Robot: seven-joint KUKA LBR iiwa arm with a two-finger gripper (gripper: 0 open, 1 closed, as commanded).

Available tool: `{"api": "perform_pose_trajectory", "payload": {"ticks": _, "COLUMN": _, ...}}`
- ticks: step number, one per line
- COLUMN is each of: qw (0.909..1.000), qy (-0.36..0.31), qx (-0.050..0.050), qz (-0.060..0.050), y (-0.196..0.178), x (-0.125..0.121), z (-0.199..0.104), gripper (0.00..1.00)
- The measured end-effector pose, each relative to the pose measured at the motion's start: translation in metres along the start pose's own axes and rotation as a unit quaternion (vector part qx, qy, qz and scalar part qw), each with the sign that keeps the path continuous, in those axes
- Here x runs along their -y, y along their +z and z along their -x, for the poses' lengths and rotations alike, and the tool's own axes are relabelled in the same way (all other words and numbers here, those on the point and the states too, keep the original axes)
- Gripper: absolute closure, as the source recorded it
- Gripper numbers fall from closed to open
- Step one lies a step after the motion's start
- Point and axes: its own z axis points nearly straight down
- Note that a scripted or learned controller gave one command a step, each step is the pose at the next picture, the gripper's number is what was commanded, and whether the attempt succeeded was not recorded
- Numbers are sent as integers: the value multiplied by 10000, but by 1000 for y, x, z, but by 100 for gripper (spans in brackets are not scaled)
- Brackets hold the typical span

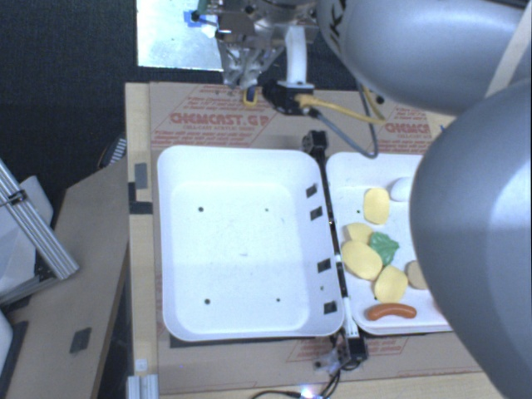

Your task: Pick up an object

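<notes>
The metal two-finger gripper (243, 73) hangs at the top of the camera view, above the cardboard beyond the bins; whether its fingers are apart or closed cannot be told, and nothing is seen between them. A small yellow piece (249, 96) lies on the cardboard just below its tips. The brown cardboard sheet (216, 119) under the bins bears red print reading "CHEMCAST", partly legible in two places. The grey arm casing (399, 32) shows part of black lettering, "KA".

Two shallow white plastic bins are present. The left bin (241, 173) shows four small dark dots on its floor. The right bin (345, 173) holds the pickable objects: four yellow rounded pieces (376, 205), one green crumpled piece (385, 244), one orange sausage-shaped piece (391, 311), one white rounded piece (400, 189) and one tan piece (415, 276) partly hidden by the arm.
</notes>
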Motion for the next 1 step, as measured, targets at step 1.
{"api": "perform_pose_trajectory", "payload": {"ticks": 1, "qw": 10000, "qy": -4, "qx": -14, "qz": 43, "y": -106, "x": 0, "z": 0, "gripper": 100}}
